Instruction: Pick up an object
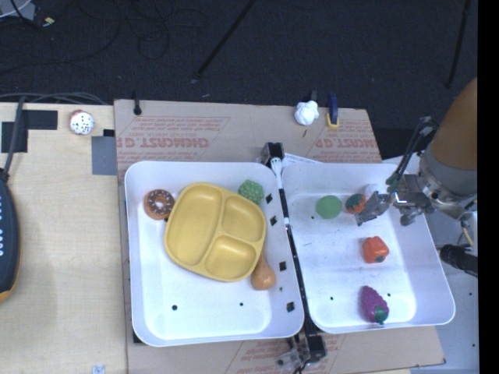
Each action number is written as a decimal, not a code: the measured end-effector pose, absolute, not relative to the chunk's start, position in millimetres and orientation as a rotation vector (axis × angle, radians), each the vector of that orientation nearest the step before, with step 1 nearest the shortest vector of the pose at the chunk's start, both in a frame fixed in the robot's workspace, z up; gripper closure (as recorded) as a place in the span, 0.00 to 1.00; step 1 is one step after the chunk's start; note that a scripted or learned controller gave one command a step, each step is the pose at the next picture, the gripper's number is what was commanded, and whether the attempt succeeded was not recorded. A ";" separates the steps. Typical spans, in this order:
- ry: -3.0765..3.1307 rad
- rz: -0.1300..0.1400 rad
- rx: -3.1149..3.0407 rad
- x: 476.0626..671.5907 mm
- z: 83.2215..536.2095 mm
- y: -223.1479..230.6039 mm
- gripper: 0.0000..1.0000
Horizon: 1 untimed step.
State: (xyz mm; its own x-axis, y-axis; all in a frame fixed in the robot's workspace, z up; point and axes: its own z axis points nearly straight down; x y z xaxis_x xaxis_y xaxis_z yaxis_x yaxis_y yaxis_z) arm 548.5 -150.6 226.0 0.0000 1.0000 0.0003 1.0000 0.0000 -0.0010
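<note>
From my remote seat I see the left bin (148, 287) holding a yellow tray (214, 232) and a donut (159, 203). In the right bin (437, 302), near its far edge, a green ball (329, 206) sits beside a small red-and-green piece (356, 202). The jaws (374, 207) hang just right of that piece; I cannot tell their spread. My nearest target therefore lies immediately to their left.
</note>
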 end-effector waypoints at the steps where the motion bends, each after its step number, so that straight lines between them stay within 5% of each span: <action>1: -2.219 0.001 -2.221 548.4 235.7 -151.5 1.00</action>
